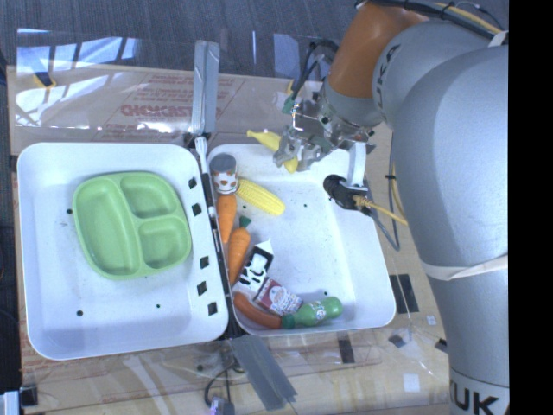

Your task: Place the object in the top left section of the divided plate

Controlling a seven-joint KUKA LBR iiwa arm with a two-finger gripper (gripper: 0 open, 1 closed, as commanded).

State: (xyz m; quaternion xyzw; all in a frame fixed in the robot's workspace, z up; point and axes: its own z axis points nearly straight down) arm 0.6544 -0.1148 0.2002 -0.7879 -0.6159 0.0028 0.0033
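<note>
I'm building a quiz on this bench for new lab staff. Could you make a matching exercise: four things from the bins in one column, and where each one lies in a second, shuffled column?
Things
1. divided plate
2. corn cob
3. green bottle
4. hand

Places
A. near edge of the right bin
B. over the far edge of the right bin
C. in the left bin
D. middle of the right bin, beside the carrots

Pairs: 1-C, 2-D, 3-A, 4-B
</note>
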